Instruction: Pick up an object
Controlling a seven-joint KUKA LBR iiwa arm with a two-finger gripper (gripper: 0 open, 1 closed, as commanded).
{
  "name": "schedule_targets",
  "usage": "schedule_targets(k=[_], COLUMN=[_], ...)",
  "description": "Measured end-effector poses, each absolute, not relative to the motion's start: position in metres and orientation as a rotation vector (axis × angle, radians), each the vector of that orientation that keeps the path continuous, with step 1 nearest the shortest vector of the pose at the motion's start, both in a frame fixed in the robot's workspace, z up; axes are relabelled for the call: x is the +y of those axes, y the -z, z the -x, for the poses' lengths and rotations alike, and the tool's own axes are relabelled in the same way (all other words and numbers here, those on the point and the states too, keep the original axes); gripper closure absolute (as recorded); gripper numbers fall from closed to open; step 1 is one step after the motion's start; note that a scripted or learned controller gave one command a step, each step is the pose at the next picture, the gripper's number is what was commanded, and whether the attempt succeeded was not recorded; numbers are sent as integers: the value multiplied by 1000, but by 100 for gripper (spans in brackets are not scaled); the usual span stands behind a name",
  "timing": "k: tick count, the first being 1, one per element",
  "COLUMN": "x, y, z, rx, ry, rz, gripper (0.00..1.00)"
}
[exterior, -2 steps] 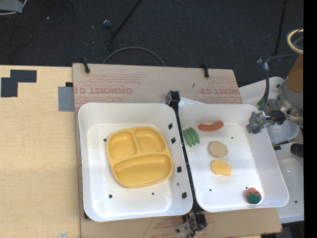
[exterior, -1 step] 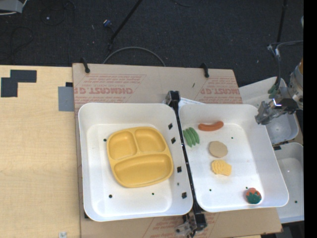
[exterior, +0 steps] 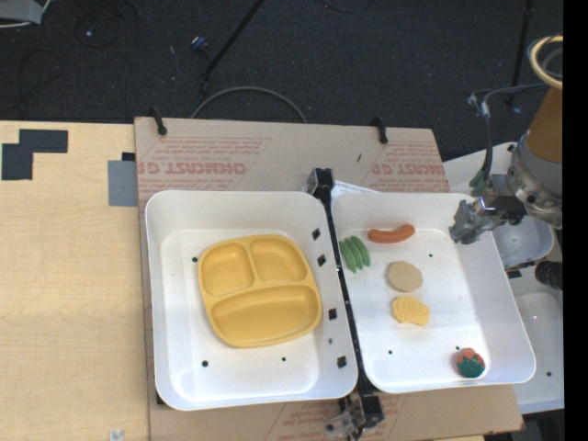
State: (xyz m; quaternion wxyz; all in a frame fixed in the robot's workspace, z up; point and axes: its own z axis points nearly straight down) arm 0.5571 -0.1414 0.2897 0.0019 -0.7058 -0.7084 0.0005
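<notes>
The right bin (exterior: 496,292) holds several toy foods: an orange-red sausage (exterior: 391,234) at the back, a green pea-pod piece (exterior: 355,253) by the divider, a round tan cookie (exterior: 404,277) in the middle, a yellow waffle-like piece (exterior: 411,311) below it, and a red and green strawberry (exterior: 470,363) in the front right corner. My gripper (exterior: 465,223) hangs over the bin's back right edge, to the right of the sausage and apart from it. Nothing shows between its fingers.
The left bin (exterior: 175,338) holds a yellow divided plate (exterior: 260,289). A black divider (exterior: 335,283) runs between the bins. Both sit on cardboard (exterior: 239,159) on a wooden bench (exterior: 64,283). The arm's orange band (exterior: 556,122) rises at the right edge.
</notes>
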Motion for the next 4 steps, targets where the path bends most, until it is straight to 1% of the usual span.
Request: schedule_targets(k=[1, 2, 3, 4], x=[-92, -34, 8, 56], y=[-287, -274, -252, -231], z=[-550, -533, -527, -513], rx=[-2223, -2223, -2222, -2222], ry=[-2, -4, -5, -6], rz=[2214, 2212, 2213, 2212], gripper=[100, 100, 100, 100])
